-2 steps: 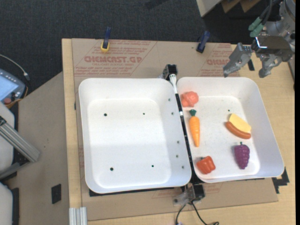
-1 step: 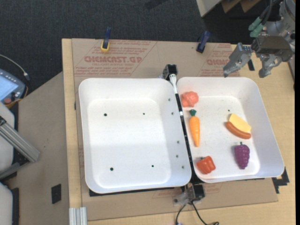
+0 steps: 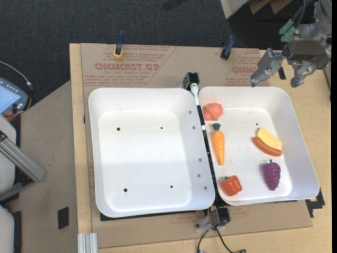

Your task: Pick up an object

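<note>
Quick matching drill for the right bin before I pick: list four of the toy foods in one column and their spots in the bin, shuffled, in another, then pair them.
Things:
1. carrot
2. purple grapes
3. pink piece
4. hot dog

Places in the right bin:
A. far left corner
B. near right
C. left side, along the divider
D. right side, middle

Pairs: 1-C, 2-B, 3-A, 4-D
</note>
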Tool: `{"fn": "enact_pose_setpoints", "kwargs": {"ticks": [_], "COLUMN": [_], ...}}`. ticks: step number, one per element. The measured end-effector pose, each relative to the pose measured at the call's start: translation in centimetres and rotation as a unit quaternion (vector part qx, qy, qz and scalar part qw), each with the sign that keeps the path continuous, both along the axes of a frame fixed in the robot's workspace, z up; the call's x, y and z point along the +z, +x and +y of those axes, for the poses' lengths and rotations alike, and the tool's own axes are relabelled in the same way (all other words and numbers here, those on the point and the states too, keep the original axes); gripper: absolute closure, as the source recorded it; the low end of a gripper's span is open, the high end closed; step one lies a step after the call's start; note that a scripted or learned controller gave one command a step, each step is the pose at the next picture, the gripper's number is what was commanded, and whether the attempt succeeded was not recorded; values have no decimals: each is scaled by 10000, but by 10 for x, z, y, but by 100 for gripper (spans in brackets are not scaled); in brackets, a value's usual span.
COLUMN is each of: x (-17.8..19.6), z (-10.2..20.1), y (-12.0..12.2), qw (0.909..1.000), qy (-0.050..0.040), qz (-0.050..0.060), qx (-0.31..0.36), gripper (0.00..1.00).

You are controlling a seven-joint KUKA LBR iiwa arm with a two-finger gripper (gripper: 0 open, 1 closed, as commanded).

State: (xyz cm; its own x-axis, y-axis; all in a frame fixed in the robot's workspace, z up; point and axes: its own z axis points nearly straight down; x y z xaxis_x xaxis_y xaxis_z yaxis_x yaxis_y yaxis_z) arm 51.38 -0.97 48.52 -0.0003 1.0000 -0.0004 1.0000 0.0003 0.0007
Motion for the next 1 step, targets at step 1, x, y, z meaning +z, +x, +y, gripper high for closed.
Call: {"fn": "enact_pose_setpoints", "kwargs": {"ticks": [1], "x": [0], "z": [0], "y": [0], "qw": [10000], "qy": [0], "qz": [0], "qx": [0], "gripper": [0]}}
